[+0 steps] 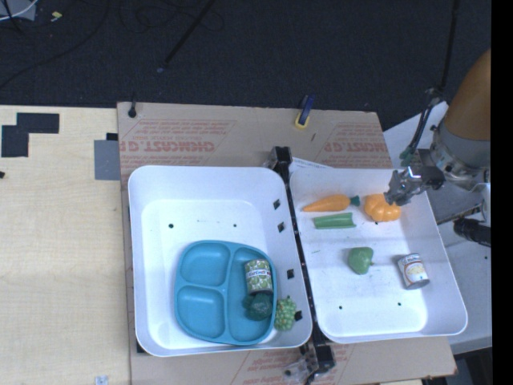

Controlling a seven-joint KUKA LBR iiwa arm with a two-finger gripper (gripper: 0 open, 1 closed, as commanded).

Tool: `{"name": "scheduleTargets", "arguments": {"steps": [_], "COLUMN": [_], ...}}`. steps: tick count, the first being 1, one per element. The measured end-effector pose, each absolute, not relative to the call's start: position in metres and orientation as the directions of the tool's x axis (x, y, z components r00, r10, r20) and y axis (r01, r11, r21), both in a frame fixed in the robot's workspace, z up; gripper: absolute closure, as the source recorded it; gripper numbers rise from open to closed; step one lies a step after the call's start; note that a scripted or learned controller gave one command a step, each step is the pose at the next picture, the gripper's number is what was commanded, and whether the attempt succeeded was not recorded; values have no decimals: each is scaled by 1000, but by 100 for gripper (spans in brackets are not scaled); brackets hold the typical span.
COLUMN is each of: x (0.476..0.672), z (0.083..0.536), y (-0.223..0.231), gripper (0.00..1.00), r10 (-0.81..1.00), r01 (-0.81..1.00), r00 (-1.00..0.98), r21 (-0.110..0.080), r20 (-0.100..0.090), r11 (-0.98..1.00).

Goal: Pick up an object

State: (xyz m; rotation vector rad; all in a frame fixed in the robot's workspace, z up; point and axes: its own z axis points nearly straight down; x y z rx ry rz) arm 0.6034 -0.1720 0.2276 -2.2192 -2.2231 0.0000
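- Spanning most of the view, the bench [64, 239] is pale wood, with a cardboard sheet [240, 139] lying on it under both bins.
- Left bin [152, 215], white and shallow, sits touching the right bin along a black clip seam.
- Right bin [385, 315] is the same kind, lying beside it on the right.
- Arm [473, 111] comes in from the right, orange band uppermost, grey wrist below it, over the right bin's far right corner.
- Blue tray [204, 295], with compartments, lies in the near part of the left bin.
- Gripper [398, 189] hangs right over the yellow pepper [381, 209], at its far edge; whether it is clenched, released or grasping the pepper cannot be told from this angle.
- Carrot [327, 204] lies in the far part of the right bin, left of the pepper, its green top pointing right.
- Green bean [333, 222] lies just near-side of the carrot, roughly parallel to it.
- Green pepper [360, 259] sits mid-bin, nearer than the bean.
- Can [414, 270] lies on its side right of the green pepper.
- Second can [258, 277] stands in the tray's right compartment.
- Dark green vegetable [258, 305] lies just near-side of that can, in the same compartment.
- Grapes [284, 314], pale green, rest at the tray's right edge.
- Blue-yellow clip [304, 112] sits at the cardboard's far edge.
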Motion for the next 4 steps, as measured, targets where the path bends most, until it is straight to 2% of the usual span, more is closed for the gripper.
{"name": "scheduleTargets", "arguments": {"steps": [1, 2, 3, 4], "x": [611, 609, 618, 607], "z": [218, 211, 216, 226], "y": [-118, -65, -7, 10], "gripper": [100, 100, 100, 100], "r10": [1000, 1000, 1000, 1000], "r01": [1000, 1000, 1000, 1000], "r00": [-4, -3, -5, -2], "r21": [-3, -4, -2, -4], "r20": [2, 2, 3, 1], "r11": [4, 3, 5, 2]}}
